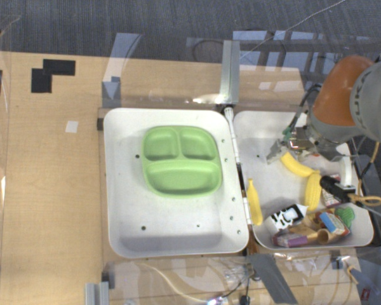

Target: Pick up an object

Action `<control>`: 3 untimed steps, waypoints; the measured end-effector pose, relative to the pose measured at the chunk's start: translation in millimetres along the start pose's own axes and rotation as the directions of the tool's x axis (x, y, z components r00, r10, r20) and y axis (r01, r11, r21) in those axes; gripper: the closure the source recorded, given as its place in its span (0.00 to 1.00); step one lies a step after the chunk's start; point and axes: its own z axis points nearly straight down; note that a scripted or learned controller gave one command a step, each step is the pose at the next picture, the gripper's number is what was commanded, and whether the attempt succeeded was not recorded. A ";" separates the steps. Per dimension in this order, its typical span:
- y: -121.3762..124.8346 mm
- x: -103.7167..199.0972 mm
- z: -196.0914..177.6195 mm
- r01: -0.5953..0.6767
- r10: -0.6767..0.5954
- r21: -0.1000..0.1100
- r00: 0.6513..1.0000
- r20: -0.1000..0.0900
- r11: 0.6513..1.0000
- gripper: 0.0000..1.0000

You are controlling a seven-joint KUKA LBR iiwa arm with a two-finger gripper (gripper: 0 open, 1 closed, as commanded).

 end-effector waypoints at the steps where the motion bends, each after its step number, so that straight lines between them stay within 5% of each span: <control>1: 2.2 0.8 -12.0 0.000 0.000 -0.006 1.000 0.000 1.000 1.00; 2: -19.1 -55.9 -61.4 -0.151 0.151 0.001 0.989 0.002 0.989 1.00; 3: -19.2 37.8 -119.0 -0.075 0.075 0.000 0.997 0.000 0.997 1.00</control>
